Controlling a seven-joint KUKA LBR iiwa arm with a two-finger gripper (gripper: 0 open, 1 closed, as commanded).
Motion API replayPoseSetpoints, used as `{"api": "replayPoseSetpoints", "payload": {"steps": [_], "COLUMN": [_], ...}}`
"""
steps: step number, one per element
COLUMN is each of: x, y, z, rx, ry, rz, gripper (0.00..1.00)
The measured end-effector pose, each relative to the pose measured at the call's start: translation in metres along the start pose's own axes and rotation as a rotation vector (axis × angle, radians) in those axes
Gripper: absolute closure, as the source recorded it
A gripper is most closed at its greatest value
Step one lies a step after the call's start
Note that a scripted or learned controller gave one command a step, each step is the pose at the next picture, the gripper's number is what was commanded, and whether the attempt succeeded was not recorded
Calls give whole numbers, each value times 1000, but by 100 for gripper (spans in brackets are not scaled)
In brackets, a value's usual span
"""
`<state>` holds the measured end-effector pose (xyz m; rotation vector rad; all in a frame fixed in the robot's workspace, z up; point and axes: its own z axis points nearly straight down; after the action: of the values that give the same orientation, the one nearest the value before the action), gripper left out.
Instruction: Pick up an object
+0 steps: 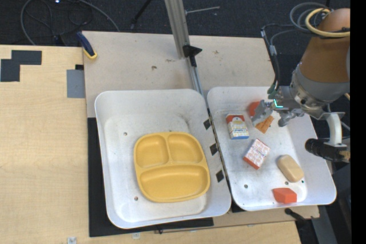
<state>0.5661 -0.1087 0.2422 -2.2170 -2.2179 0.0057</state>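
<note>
Lowest in the frame, at the bottom right of the right-hand bin point(320, 194), sits a red-orange wedge point(285, 195), blunt and matte, and just above it a tan block point(290, 168) with rounded corners, soap-like. Left of that, a small red-and-white carton point(257, 154) lies tilted, crisp-edged card. Further up, a second small carton point(237, 126) with a red top stands near the bin's left wall. Over in the left-hand bin point(114, 123), a yellow divided tray point(171, 166), smooth moulded plastic with three wells, lies well apart from the action. Now the business end: the gripper point(269, 114) is down at the upper middle of the right bin, right at a small orange piece point(263, 124) with a red scrap point(253, 107) just beside it. Whether the fingers are spread or closed, I cannot tell. That orange piece looks the likely target; to do it well, I'd say centre over it, keep clear of the red-topped carton, and straddle its narrow side. Behind, the grey arm point(323, 66) rises at the right edge.
</note>
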Motion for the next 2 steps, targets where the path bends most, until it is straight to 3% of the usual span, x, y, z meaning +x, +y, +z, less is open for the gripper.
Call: {"api": "replayPoseSetpoints", "payload": {"steps": [1,2], "x": [0,-6], "y": [1,-8], "z": [-1,55], "rx": [-3,2], "ry": [0,0], "rz": [0,1], "gripper": [0,0]}}
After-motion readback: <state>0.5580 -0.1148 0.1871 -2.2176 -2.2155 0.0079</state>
